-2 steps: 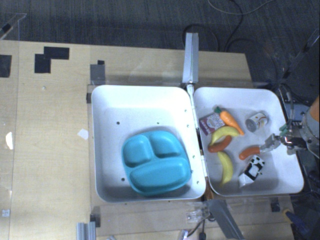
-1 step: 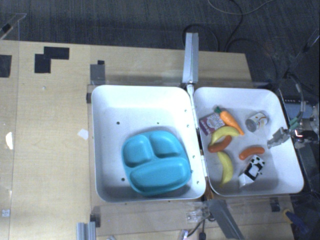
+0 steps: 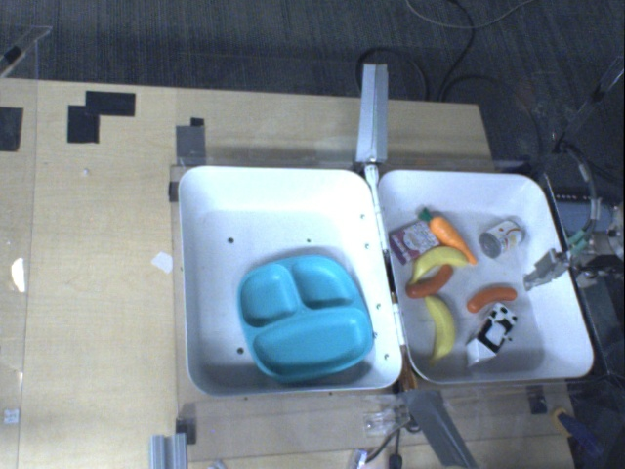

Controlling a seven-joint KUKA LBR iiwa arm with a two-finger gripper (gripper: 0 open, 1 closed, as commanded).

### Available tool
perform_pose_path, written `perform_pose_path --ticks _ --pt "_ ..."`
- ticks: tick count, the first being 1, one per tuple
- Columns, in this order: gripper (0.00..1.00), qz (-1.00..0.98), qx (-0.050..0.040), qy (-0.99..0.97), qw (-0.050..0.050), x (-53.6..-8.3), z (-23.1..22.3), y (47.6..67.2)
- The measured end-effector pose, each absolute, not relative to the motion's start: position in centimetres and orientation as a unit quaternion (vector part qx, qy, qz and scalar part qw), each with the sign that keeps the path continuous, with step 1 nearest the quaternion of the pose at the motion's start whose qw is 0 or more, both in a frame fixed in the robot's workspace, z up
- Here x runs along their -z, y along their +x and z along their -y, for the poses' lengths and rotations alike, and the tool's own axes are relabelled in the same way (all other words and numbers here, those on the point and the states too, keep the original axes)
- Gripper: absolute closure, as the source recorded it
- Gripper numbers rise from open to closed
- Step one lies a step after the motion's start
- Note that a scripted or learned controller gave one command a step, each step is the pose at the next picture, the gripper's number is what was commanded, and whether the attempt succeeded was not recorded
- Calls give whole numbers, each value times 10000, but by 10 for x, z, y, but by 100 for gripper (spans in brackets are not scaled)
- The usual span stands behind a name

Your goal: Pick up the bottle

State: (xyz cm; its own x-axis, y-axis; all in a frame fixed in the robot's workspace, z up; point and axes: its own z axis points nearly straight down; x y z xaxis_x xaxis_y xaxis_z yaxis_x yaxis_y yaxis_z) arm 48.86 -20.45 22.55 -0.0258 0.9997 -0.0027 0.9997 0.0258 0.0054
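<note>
On the wooden bench (image 3: pixel 107 291) two white bins stand side by side. The left bin (image 3: pixel 210 262) contains a blue plate (image 3: pixel 305 316) with three sections, which lies near its front. The right bin (image 3: pixel 532 203) contains several small things: an orange carrot (image 3: pixel 450 234) beside a small packet (image 3: pixel 412 238), two bananas (image 3: pixel 441 326), one curved above the other, two red sausages (image 3: pixel 491 297), and a small tin (image 3: pixel 501 237) lying on its side. The bottle (image 3: pixel 494 331), white with black marks, lies tilted near the front of the right bin, just under one sausage and beside the lower banana. The hand (image 3: pixel 549 268) is at the right edge of the right bin, above the wall, apart from the bottle. It is small and partly blurred, so I cannot tell how far it is open, and nothing is visible in it.
</note>
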Motion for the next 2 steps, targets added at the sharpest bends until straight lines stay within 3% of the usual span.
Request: perform_pose_path --ticks 1,2 --pt "0 -7054 -6 7088 12 -164 206 488" --pt "0 -7424 -16 6700 40 -239 202 580"
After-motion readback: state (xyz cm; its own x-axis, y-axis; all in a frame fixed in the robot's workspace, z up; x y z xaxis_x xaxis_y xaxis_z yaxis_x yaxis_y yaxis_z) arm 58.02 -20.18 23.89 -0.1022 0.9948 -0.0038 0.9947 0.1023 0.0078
